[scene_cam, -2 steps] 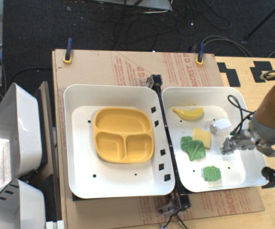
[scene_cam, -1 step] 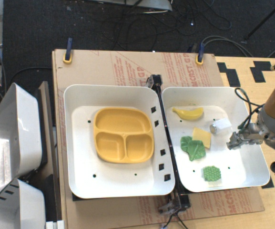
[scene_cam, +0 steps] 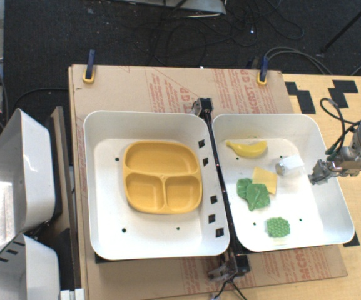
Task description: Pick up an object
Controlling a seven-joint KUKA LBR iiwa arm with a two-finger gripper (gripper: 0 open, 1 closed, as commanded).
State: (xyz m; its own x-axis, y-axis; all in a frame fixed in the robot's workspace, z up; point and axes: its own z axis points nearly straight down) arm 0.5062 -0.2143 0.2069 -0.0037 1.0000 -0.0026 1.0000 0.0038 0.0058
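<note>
End effector: it is hovering at the right rim of the right bin, reaching in from the right; it is too small and dark here to tell how far it is open, and nothing is showing as held by it.
Nearest object: a small white-grey block is lying just to the left of the end effector, near it but apart.
Direction of the coming move: judging from this, the shortest reach is running leftward, into the bin, towards that block.
Other candidates: a yellow cheese-like wedge is sitting just beyond the block, further left; a yellow banana is lying up and left, its long axis running roughly left to right; a green leafy piece is touching the wedge's lower left; a green bumpy round piece is lying down and left, well apart from the rest.
Left bin: it is holding a yellow divided tray, well apart from the end effector.
Tabletop: it is carrying both bins side by side.
Task progress: no object is lifted yet.
</note>
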